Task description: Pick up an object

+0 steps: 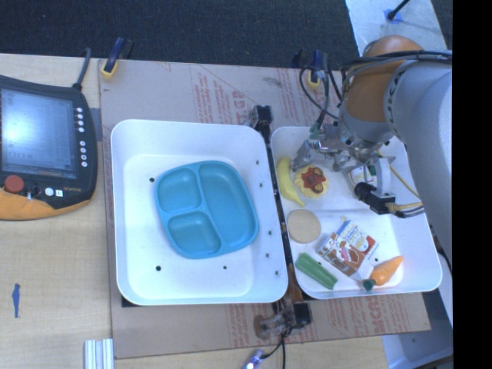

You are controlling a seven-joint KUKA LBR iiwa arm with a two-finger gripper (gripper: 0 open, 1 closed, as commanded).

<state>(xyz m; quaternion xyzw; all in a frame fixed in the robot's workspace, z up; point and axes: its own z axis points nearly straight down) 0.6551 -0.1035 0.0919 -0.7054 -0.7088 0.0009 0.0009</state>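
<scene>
Cardboard-covered bench [192, 91] bears two white bins [123, 206], dark floor behind.

In the right bin [415, 279] you see six objects. A yellow banana [288, 181] lies lengthwise along the left wall. Just beside it, to the right, lies a small pizza slice [314, 181] with red topping. Below these, a round tan cookie [304, 225] lies flat. A green block [317, 270] lies slantwise near the front wall. A printed packet [347, 250] lies flat just beside it, and an orange carrot [383, 271] lies tilted toward the front right corner.
</scene>
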